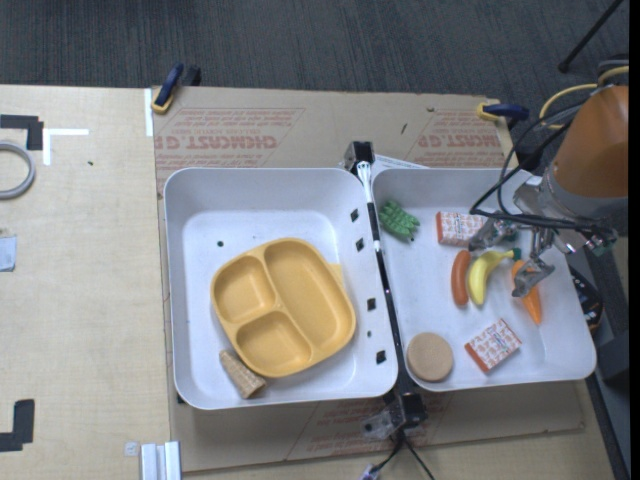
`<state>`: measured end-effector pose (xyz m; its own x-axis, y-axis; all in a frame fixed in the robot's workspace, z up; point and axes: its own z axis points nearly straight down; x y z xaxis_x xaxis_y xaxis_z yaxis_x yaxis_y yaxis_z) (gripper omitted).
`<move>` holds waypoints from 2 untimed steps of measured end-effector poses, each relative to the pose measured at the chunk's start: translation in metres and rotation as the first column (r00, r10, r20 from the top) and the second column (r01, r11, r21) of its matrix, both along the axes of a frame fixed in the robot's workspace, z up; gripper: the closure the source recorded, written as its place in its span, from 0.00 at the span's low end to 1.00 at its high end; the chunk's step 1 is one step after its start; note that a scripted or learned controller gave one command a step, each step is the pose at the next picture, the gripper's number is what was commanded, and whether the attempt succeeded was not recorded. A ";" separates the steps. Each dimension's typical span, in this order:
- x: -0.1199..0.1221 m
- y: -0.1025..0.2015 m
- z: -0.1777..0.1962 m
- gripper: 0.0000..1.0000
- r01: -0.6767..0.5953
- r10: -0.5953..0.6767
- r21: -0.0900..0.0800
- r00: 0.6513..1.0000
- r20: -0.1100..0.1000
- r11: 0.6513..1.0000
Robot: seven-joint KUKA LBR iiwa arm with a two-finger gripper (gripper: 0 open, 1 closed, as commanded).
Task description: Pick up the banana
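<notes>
Closest to the lens, down at the 6 o'clock edge of the left bin [180,298], there's a little tan wafer-looking block [241,374] tucked against the yellow divided plate [283,306], which takes up most of that bin. Moving right past the divider, the right bin [560,368] is where the action is: a green bumpy toy [399,220] up around 10 o'clock in that bin, a round tan cookie-ish disc [431,356] at 7 o'clock, a red-and-white packet [493,346] just beside it, and another packet [461,228] up near 12. The banana [481,276] sits about dead centre of the bin, lying roughly upright in the view, with a red-orange hotdog [459,277] touching or nearly touching its 9 o'clock side and a carrot [530,298] off toward 3 o'clock. My gripper [517,258] hangs right over that cluster, fingers spread apart, nothing between them as far as I can see, one finger [492,234] near the banana's top end and the other down by the carrot. Honestly, I'd say the trick here is lining up so I straddle only the banana across its narrow width, not the hotdog too, since they're jammed together. Probably need to shift toward 9 o'clock a touch before closing.
</notes>
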<state>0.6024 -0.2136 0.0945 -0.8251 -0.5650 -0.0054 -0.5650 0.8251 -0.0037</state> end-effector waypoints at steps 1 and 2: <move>-0.017 0.079 -0.002 0.00 -0.290 0.290 0.002 0.957 -0.006 0.957; -0.066 0.030 -0.002 0.00 -0.523 0.523 -0.001 0.853 -0.004 0.853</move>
